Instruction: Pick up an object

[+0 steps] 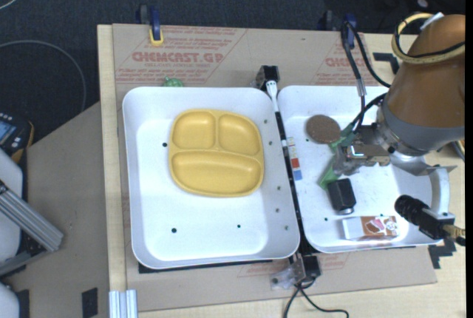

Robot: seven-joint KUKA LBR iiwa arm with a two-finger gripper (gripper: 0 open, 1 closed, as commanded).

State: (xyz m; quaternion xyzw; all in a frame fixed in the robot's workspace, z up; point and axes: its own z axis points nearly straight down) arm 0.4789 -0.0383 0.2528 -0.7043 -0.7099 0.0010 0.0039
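Your worktop (118,161), a pale wooden board with red printing along its far edge, carries two shallow white bins side by side.

Left white bin (148,220): you have one item, a yellow plastic divided plate with three compartments (216,152). It lies flat in the far half of the bin, well apart from the near rim.

At the seam between the bins a narrow white strip with red and blue marks (293,160) lies along the inner edge.

Right white bin (314,231): a round brown disc (322,129) lies flat toward the far side. Nearer to you sits a small black block (341,194), with a green piece (329,174) just beside its far-left corner, possibly touching; the view is too coarse to settle it. Near the front rim lies a flat white packet with a brown and red picture (372,228), apart from the black block.

The grey arm with the orange band (432,87) reaches in over the right bin. Its gripper (353,155) sits above the green piece and the black block, between them and the brown disc. You cannot tell from this angle whether it is released or clenched, and nothing can be confirmed in its grasp.
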